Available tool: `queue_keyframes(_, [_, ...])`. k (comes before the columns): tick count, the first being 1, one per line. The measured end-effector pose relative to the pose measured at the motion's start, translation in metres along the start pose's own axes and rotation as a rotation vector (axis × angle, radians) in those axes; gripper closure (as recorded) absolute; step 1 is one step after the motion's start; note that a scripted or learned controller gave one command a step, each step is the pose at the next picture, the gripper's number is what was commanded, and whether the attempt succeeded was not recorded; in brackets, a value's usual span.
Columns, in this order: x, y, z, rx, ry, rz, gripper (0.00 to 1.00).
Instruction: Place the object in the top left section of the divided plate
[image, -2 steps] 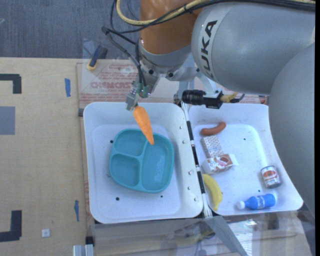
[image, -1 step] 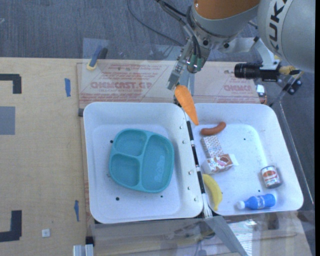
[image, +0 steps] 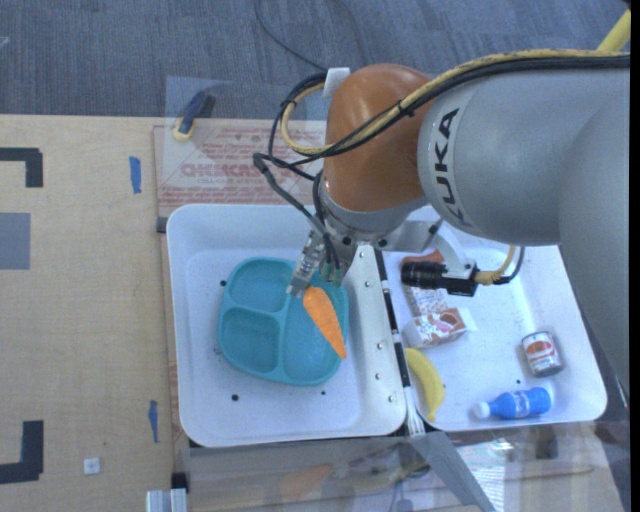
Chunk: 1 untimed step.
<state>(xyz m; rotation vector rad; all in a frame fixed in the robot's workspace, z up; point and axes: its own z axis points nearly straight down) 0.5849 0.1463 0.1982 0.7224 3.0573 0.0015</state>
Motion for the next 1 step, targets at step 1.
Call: queue_keyframes(1, [-0.0125, 0.0357, 0.0998, -0.005, -0.006, -0.226, 1.00])
